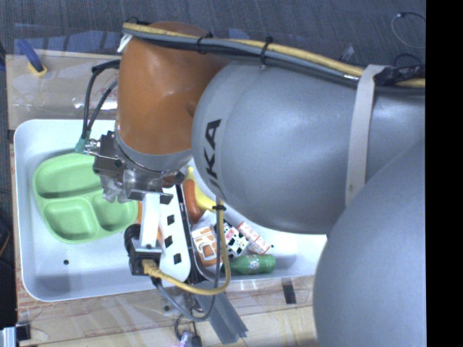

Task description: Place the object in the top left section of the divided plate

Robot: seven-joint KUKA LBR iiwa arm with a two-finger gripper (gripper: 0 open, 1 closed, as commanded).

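We see the grey metal gripper (114, 183) above the three o'clock edge of the light green divided plastic plate (65, 201), which lies at the nine o'clock end of the shallow white bin (43, 284). We cannot tell whether it is open, closed or carrying anything. The plate's top left section lies close by, toward ten o'clock. Small toys, among them a dark green cucumber-shaped piece (253, 264), are heaped at four o'clock in that bin; we cannot say which is the task's object.

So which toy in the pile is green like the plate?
The long dark green vegetable-shaped toy at the pile's near edge. Its neighbours are an orange piece, a yellow piece and a black-and-white spotted piece.
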